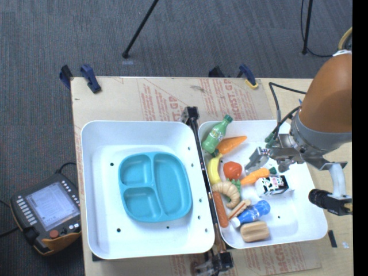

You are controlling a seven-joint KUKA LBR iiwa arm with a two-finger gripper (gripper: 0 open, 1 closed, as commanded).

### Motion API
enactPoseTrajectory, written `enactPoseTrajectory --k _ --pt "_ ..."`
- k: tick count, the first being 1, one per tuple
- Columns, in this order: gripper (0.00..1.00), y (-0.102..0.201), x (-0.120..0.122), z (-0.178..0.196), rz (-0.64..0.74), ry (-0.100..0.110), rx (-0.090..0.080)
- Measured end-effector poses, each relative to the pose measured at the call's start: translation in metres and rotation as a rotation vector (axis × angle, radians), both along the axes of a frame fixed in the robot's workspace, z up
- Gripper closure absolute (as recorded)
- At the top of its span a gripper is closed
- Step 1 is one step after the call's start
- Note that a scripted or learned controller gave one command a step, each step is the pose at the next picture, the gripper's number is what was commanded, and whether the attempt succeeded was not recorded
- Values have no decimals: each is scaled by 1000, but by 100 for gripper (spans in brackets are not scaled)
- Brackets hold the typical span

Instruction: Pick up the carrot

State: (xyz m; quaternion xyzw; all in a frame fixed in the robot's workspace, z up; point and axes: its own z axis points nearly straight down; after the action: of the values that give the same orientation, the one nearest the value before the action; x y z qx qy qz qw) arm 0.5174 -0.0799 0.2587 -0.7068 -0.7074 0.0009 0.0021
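Observation:
Two orange carrot-like pieces lie in the right bin (307, 226). One carrot (232, 144) with a green top rests near the bin's back left, beside a green bottle (216, 134). A second, smaller orange carrot piece (255, 177) lies mid-bin, just in front of and below my gripper (265, 153). The gripper hangs low over the middle of the right bin, its metal parts right above that smaller piece. The arm's orange band and grey wrist cover the bin's back right corner.
The right bin also holds a banana (214, 169), a red tomato (232, 169), a croissant (227, 191), a cow-patterned carton (272, 185), a blue bottle (253, 213), a bread roll (255, 232) and a reddish sausage (220, 210). A blue divided plate (155, 186) sits in the left bin (95, 154).

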Motion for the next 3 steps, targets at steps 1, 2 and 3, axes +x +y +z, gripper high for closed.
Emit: enactPoseTrajectory --k 1,2,3 --pt "0 18 108 -72 -13 1 -1" --pt "0 -9 125 -149 -60 1 -1" --pt "0 -43 109 -171 227 -2 0"
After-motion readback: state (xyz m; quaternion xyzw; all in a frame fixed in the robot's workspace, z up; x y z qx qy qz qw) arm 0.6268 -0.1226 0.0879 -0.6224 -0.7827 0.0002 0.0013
